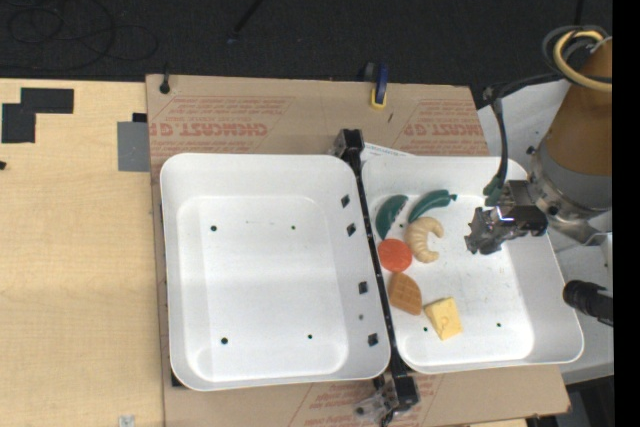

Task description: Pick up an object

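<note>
1. Here, seen from the fixed overhead camera: two shallow white bins side by side on a cardboard-covered bench, the left bin [260,275] bare inside, the right bin [520,335] holding a cluster of toy foods along its left half.
2. Reaching in from the right, the grey arm [585,130] with its orange band, ending in the gripper [487,237] low over the right bin's upper right area.
3. Cannot tell from this slant how the gripper is set; nothing visibly caught in it.
4. Closest to the gripper, just to its left: a beige croissant [427,237], apart from the gripper, not touching.
5. Above the croissant, two green pepper-like pieces: one [432,203] near the croissant's top, the other [389,212] further left by the bin's wall.
6. Touching the croissant's lower left, an orange-red round tomato [395,255].
7. Below the tomato, a brown bread-like piece [405,293], and just beside that, lower right, a yellow cheese wedge [444,318].
8. Well below and left of the gripper, both the bread-like piece and the cheese wedge.
</note>
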`<state>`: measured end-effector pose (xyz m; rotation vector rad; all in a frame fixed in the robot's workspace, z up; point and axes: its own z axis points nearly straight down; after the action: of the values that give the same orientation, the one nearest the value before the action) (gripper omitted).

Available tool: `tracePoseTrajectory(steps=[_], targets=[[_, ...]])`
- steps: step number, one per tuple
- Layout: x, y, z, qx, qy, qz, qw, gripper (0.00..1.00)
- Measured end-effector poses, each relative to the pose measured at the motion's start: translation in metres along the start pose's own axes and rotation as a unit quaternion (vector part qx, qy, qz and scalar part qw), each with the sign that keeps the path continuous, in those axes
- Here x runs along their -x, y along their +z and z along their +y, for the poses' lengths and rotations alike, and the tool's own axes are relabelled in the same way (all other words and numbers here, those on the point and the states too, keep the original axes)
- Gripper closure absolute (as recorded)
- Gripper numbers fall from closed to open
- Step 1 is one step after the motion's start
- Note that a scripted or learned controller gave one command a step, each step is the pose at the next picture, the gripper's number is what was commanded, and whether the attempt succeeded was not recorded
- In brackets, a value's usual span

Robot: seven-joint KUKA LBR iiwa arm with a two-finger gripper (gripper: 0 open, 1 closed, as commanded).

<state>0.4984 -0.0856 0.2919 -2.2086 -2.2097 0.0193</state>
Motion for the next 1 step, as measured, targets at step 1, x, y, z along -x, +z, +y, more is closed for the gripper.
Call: tracePoseTrajectory(steps=[1], targets=[[-0.0836,-0.0784,-0.0240,0.013,-0.005,0.000,0.9999,1.00]])
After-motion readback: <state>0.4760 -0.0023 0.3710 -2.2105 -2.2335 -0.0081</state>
